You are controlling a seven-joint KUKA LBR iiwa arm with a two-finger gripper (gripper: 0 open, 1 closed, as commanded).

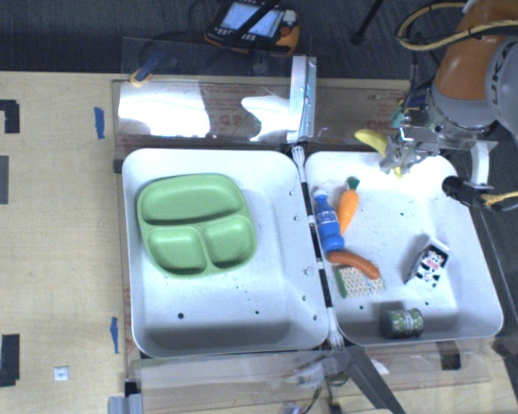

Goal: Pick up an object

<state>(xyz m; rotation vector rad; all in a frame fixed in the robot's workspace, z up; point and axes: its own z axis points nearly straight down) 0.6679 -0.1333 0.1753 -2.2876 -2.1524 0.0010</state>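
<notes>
My gripper (pixel 395 160) hangs over the far edge of the right bin (pixel 466 231), beside a yellow banana (pixel 371 139) that lies at the bin's back rim. In the right bin lie a carrot (pixel 348 207), a blue bottle (pixel 327 222), an orange sausage-shaped piece (pixel 356 262), a speckled square pad (pixel 359 283), a black-and-white cow-patterned box (pixel 428 264) and a dark green can (pixel 403 321). Nothing shows between the fingers.
The left bin (pixel 268 300) holds a green divided tray (pixel 197 221). A clear plastic divider (pixel 303 102) stands at the back between the bins. The arm's orange-banded wrist (pixel 466 67) fills the top right, with cables around it.
</notes>
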